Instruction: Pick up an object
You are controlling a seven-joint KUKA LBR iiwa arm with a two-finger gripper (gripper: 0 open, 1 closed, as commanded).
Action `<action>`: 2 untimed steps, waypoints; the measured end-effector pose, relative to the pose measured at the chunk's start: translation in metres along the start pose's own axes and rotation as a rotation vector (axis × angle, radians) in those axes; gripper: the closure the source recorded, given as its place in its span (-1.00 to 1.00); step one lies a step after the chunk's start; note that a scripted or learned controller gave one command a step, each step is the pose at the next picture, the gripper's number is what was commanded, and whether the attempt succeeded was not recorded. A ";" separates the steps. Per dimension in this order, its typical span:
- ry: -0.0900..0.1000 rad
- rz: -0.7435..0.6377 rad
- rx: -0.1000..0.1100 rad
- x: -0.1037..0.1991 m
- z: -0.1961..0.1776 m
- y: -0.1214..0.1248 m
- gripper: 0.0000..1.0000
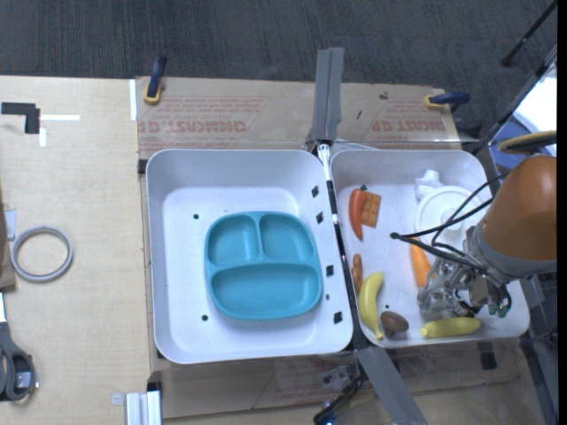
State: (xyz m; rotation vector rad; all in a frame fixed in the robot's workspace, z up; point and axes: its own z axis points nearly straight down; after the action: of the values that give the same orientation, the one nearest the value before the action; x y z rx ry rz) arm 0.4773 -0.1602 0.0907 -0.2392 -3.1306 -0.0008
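Note:
The right bin (pixel 390 162) holds several toy foods: a red-orange pepper piece (pixel 363 210), a carrot (pixel 418 265), a small sausage (pixel 357 267), a yellow banana (pixel 370 303), a brown nut-like piece (pixel 394 323), a second yellow banana (pixel 451 328) and a white cup-like item (pixel 440 206). My gripper (pixel 440 295) hangs low over the bin's front right part, just above the second banana and right of the carrot. Cables and the metal body hide its fingertips. The left bin (pixel 168 237) carries a teal divided plate (pixel 263 265).
A grey tape roll (pixel 40 253) and scissors (pixel 16 370) lie on the wooden bench at the left. A metal divider bar (pixel 327 96) stands between the bins at the back. The arm's orange band (pixel 530 211) looms over the right bin's right edge.

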 end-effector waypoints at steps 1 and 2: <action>-0.023 -0.002 0.000 -0.007 -0.005 0.001 -1.00; -0.001 -0.034 -0.010 -0.081 0.000 -0.034 -1.00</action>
State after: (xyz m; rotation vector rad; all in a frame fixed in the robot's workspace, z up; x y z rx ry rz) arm 0.5523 -0.2060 0.0908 -0.1859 -3.1363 -0.0167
